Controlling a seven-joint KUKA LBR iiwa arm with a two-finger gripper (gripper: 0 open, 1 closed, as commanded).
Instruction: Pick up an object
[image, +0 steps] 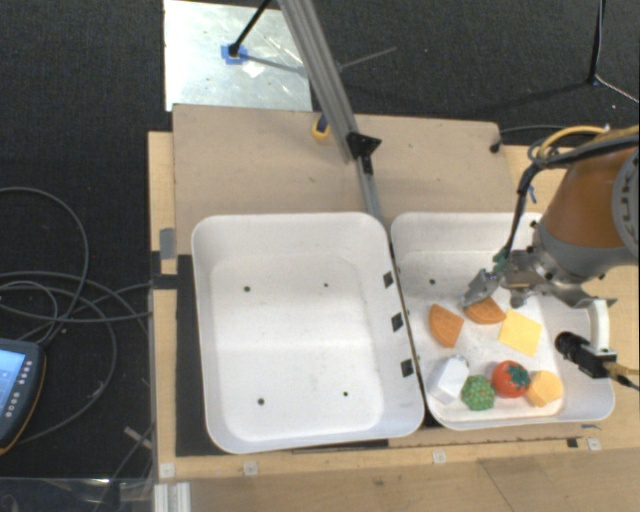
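My gripper (480, 293) hangs low over the right bin (430, 240), reaching in from the right. Directly under its tip lies a flat orange-brown slice (487, 313), touching it or very close. An orange wedge (446, 325) lies just to the left. A yellow square slab (520, 332) sits to the right of the slice. Along the bin's front edge are a white block (450, 377), a green broccoli piece (478, 393), a red tomato (511, 378) and a yellow-orange block (545, 388).
The left bin (210, 300) stands beside the right one, sharing a raised divider with black clips (396, 322). A grey slanted pole (330, 85) crosses the back of the bench. The arm's orange band (590, 200) looms over the right bin's far right.
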